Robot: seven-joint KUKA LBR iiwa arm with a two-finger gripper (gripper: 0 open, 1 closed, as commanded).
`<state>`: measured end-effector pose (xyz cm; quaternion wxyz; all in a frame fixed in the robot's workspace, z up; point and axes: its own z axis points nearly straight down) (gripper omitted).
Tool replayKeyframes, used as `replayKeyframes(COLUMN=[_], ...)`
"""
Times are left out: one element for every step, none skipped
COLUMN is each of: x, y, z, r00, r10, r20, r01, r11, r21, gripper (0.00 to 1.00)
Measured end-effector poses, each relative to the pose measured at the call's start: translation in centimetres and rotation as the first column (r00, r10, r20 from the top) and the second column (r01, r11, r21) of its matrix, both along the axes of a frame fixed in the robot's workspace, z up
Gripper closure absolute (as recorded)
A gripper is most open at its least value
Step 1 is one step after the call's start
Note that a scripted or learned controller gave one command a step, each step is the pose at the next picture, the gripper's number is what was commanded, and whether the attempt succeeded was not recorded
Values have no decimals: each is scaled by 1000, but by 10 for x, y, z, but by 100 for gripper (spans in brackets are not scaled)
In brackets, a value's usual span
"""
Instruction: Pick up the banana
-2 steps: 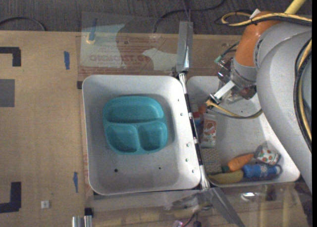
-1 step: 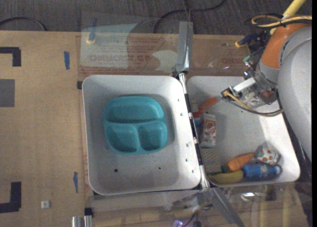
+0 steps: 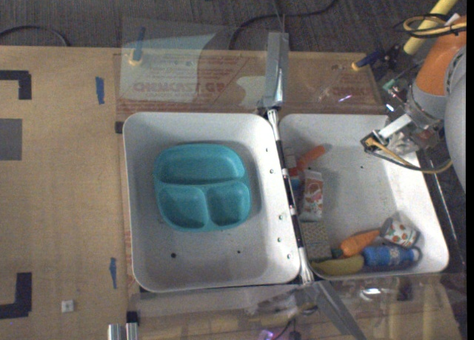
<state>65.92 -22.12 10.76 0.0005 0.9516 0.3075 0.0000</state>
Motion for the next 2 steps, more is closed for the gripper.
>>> replayKeyframes(x=[-16, -15], y=[3, 3], z=[-21, -10], r00=[992, 991], r10=[129, 131], r20=[0, 1], r01=[-129, -131], r11=[992, 991], r21=[2, 1], gripper=[100, 100])
